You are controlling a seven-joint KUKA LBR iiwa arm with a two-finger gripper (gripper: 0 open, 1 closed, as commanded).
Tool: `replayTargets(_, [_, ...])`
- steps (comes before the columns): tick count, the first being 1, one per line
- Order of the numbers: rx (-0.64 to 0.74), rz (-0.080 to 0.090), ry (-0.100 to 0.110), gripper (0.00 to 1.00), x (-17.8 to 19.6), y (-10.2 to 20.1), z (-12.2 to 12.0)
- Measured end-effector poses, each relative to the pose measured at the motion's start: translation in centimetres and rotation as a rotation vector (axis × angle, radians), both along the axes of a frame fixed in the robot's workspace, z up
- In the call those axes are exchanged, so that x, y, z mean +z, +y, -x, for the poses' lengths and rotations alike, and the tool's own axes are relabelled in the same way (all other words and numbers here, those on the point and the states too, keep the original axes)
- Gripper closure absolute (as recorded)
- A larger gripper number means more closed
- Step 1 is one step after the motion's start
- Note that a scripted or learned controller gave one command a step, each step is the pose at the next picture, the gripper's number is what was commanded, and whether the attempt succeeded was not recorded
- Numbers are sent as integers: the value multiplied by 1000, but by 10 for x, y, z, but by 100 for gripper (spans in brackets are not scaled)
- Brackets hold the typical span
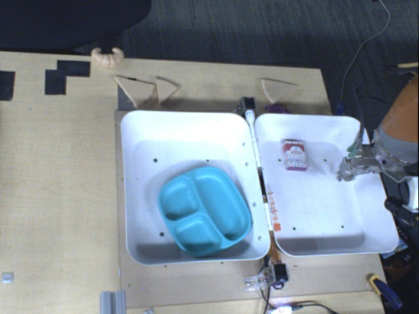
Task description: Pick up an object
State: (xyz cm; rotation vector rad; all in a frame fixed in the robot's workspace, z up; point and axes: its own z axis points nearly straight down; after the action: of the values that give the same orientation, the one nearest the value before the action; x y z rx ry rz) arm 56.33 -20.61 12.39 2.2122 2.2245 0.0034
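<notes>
A small red and white box (295,155) lies in the right bin (327,231), near its far left part. A blue divided plate (205,209) rests in the left bin (141,175). My gripper (347,169) hangs at the right side of the right bin, well to the right of the box, with nothing seen in it. The arm's orange band and grey wrist (399,136) enter from the right edge.
The two white bins sit side by side on a wooden bench (59,188). A divider strip with a red label (270,214) runs between them. A small purple thing (278,108) peeks behind the right bin. Cables lie at the front.
</notes>
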Motion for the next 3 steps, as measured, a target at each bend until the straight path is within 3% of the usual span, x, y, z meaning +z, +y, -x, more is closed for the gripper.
replayTargets(1, [0,-1,1,0,0,0,0])
replayTargets(2, [0,-2,-3,0,-37,1,34])
replayTargets(3, [0,1,-8,100,-25,1,32])
